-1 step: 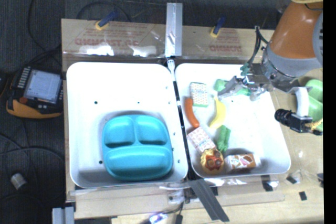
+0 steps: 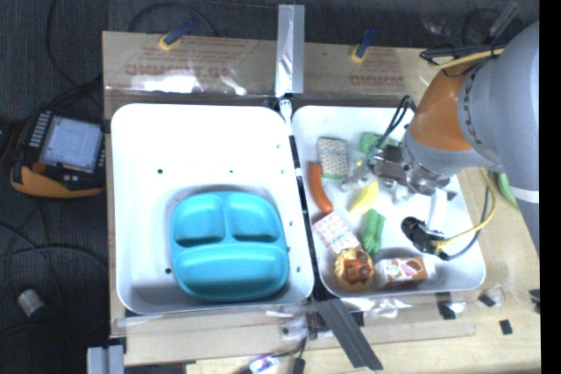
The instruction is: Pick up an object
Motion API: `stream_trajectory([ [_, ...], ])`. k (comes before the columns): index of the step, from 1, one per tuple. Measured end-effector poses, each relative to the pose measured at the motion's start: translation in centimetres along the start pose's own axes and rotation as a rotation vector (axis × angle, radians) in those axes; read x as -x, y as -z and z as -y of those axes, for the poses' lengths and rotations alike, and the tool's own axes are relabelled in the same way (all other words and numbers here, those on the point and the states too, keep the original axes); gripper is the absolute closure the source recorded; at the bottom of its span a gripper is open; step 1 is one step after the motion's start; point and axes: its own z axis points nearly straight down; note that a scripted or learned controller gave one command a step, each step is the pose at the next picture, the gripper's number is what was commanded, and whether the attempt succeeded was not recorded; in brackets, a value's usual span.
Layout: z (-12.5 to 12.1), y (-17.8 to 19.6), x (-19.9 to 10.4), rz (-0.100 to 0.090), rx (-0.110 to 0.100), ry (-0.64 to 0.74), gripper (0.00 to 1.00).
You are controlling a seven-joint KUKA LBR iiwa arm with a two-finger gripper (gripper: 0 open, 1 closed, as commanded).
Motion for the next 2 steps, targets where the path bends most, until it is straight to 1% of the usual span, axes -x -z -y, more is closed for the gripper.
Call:
stream_trajectory([
  [1,0.0,1.0,-0.1,-0.003,0.0,0.0,1.0],
  [2,0.8,10.6,-5.8,0.002,-0.011,0.01,1.0],
])
